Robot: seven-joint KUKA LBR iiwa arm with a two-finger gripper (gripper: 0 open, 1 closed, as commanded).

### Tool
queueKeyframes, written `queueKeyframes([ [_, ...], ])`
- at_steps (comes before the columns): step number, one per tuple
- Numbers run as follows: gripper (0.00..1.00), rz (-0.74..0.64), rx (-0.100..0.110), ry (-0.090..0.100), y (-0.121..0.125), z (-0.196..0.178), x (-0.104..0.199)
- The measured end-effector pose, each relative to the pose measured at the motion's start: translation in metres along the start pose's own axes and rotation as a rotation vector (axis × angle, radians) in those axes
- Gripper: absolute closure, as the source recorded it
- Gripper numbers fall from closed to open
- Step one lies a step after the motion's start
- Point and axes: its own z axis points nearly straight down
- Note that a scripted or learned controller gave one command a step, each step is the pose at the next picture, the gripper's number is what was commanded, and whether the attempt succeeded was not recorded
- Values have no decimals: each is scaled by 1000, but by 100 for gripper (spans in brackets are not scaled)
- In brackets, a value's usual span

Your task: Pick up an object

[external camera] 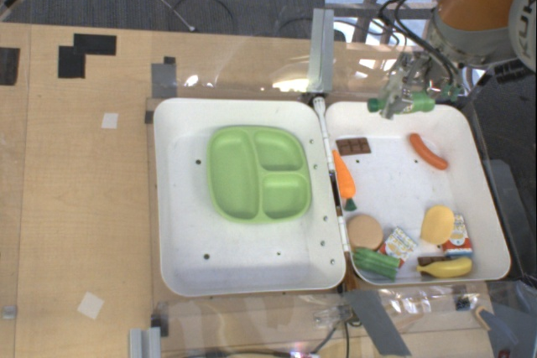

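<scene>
Camera view, near to far: the right bin (491, 205) holds a cluster at its near edge, comprising a banana (445, 267), a green vegetable (375, 262), a small printed packet (399, 242), a round tan bun (365, 230) and a yellow piece (437, 224). A carrot (344, 177) lies along the divider; a brown chocolate bar (352, 147) and a red sausage (428, 152) lie farther back, well apart. The left bin (172, 180) bears a green divided plate (257, 173).

The gripper (404, 101) hangs over the far rim of the right bin. It appears to carry nothing, though whether it is open or closed cannot be told at this resolution.

Step in hand, as judged: approach, with no object selected. The next move calls for travel nearward and descent over an isolated item; the sausage is nearest and unobstructed
</scene>
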Motion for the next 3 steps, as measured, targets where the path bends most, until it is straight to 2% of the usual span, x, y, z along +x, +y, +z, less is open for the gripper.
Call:
queueKeyframes([
  [1, 100, -272, 1, 18, -59, 78, 47],
  [2, 100, -398, -1, 7, -26, 23, -3],
  [3, 100, -572, -1, 17, -121, 87, -17],
])
